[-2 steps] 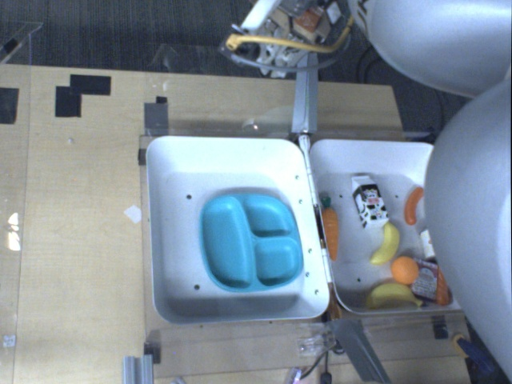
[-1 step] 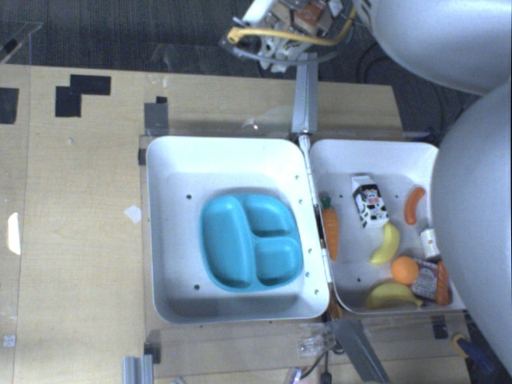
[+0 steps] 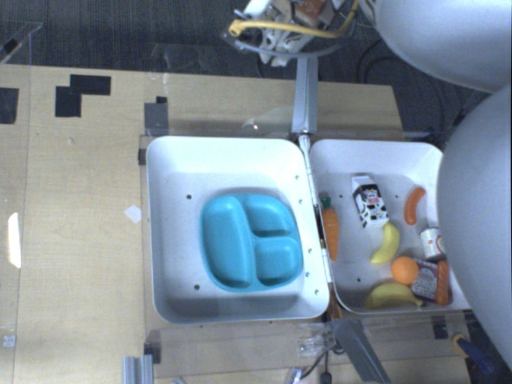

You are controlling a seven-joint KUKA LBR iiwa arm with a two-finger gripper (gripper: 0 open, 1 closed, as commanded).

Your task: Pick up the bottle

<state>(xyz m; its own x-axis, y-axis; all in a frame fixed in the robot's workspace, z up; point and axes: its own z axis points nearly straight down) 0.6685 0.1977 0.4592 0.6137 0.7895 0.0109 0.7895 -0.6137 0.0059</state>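
From where I stand, the task looks hardly begun: nothing is lifted, and every item lies in its bin.

On the left, the wooden surface (image 3: pixel 80 238) is pale and smooth, with some black square marks near its far edge. Next comes the left bin (image 3: pixel 172 214), shallow, white, with rounded corners and a slightly glossy wall. Inside it rests a blue divided plate (image 3: pixel 250 240), of smooth plastic, with three compartments and soft edges.

The right bin (image 3: pixel 336 166) holds the small things. A carrot (image 3: pixel 330 232), orange and tapered, lies just beside the wall next to the left bin. Further right is a small white carton with a cow pattern (image 3: pixel 369 202), then two yellow bananas (image 3: pixel 387 245), curved and matte, and an orange (image 3: pixel 405 270), round, between them. A reddish sausage (image 3: pixel 413 205) lies near the right wall.

The bottle (image 3: pixel 432 242), I judge, is the small white object with a red label at the right edge of this bin, partly hidden by the grey arm (image 3: pixel 472 214); I cannot be sure.

The end effector (image 3: pixel 280 22) hangs above the far side of the bins, well apart from the bottle. Whether it is wide or narrow I cannot tell. So the approach, the grasp and the lift all remain.
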